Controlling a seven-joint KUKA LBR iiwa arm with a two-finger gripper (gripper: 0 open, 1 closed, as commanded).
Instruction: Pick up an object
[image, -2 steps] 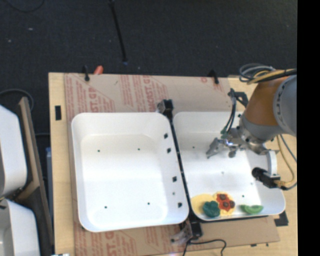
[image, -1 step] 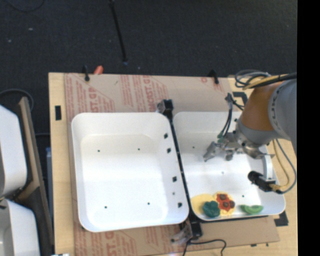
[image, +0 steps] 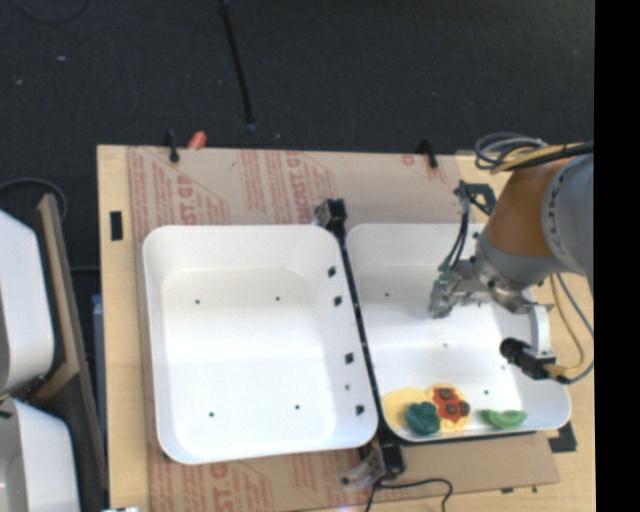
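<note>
My gripper (image: 446, 299) hangs over the middle of the right bin (image: 400, 250), below the orange band of the arm (image: 520, 215). Nothing shows between its fingers. Along the near wall of that bin lie a yellow piece (image: 398, 407), a dark green lump (image: 422, 419), an orange and red toy (image: 449, 402) and a bright green object (image: 503, 418). All of these lie well below the gripper in the view, apart from it.
The left bin (image: 180, 260) stands beside the right one, with a black divider (image: 345, 300) and clips between them. Both rest on a cardboard-covered bench (image: 240, 185). Cables (image: 505, 150) loop by the arm at the right.
</note>
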